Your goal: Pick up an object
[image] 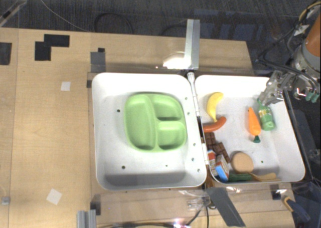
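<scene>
Pick not yet made: gripper low over the right bin's far corner.

The gripper [269,93] hangs at the upper right of the right bin [235,82], just above a green item [267,119] lying beside the carrot [253,123]; from this slant I cannot tell how its jaws stand, though nothing appears lifted. Banana [214,104], sausage [214,124] and the rest lie on the bin floor. The green tray [153,122] sits in the left bin [108,122]. Descent, grasp and lift all seem left to do.
</scene>
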{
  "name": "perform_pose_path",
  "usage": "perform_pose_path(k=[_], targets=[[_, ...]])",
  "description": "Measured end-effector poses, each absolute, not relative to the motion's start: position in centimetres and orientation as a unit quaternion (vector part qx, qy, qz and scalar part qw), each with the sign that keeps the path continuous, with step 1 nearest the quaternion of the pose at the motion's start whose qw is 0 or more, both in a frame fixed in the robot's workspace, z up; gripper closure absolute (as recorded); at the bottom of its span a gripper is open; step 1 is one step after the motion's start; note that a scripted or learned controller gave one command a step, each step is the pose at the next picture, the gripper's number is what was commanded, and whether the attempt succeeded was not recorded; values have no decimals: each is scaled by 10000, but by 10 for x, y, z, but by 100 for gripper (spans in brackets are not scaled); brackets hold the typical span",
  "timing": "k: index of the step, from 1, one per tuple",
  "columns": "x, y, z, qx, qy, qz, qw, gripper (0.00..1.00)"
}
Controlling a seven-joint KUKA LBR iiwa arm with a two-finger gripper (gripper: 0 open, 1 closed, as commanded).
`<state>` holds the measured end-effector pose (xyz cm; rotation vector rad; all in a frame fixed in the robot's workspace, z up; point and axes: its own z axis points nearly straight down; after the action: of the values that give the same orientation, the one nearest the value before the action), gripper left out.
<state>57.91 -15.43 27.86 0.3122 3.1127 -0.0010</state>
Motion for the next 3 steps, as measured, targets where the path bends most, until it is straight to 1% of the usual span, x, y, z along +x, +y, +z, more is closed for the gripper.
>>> perform_pose_path(k=[1, 2, 3], targets=[[494, -119, 207, 2269, 9739, 6, 25, 100], [554, -190, 215, 1987, 9801, -6, 35, 100], [555, -188, 215, 1972, 9804, 0, 35, 0]])
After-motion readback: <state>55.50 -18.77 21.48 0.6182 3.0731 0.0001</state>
